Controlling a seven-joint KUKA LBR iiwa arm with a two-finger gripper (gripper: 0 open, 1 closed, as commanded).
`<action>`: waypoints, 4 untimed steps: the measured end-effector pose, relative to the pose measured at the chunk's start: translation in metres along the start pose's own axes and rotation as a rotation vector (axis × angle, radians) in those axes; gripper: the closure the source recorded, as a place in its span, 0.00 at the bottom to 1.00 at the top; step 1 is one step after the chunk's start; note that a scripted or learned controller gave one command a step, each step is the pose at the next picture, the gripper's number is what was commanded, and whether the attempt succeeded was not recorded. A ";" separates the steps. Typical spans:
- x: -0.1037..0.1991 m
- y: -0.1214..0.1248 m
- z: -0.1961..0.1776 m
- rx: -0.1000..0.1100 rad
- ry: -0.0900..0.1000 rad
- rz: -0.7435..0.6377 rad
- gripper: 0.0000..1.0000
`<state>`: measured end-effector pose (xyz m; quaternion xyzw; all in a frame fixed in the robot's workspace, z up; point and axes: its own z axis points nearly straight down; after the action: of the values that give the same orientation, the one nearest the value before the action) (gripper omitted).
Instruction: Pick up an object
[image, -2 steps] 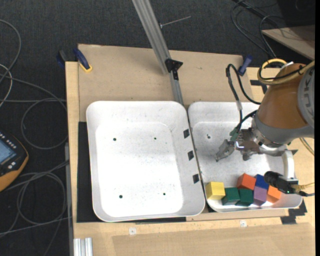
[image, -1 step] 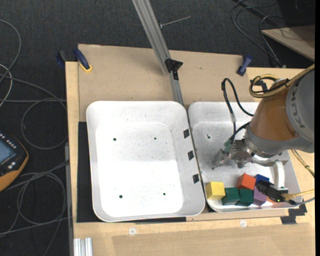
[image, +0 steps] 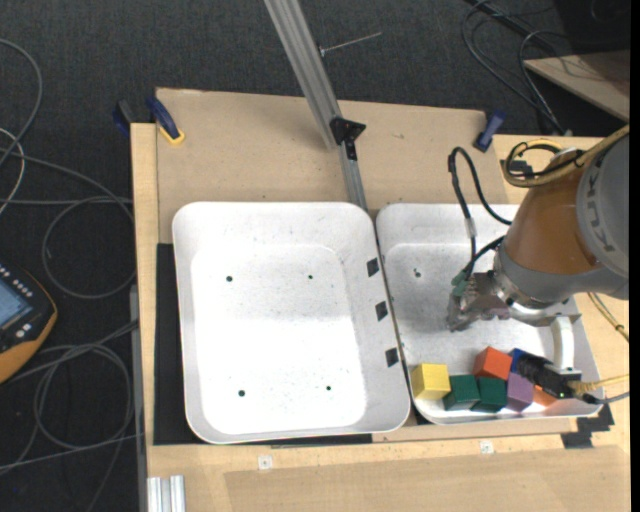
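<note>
Several small blocks lie clustered along the near edge of the right bin: a yellow block, a dark green block, an orange block, a purple block and a blue block. My gripper hangs over the middle of the right bin, above bare bin floor. It is up and to the left of the orange block, apart from the cluster. Nothing shows held in it. The wrist hides part of the bin's right side.
The left bin lies beside the right one, with a shared raised rim between them. A slanted metal pole rises behind the bins. Cables trail from the wrist over the right bin's far edge.
</note>
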<state>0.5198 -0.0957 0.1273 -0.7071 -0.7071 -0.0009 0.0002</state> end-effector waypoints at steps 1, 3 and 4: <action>-0.008 0.005 -0.047 -0.005 -0.003 -0.001 1.00; -0.005 0.008 -0.145 -0.007 -0.003 -0.002 1.00; 0.041 0.009 -0.132 0.003 0.001 -0.005 1.00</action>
<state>0.5284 -0.0546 0.2590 -0.7052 -0.7090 -0.0003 0.0016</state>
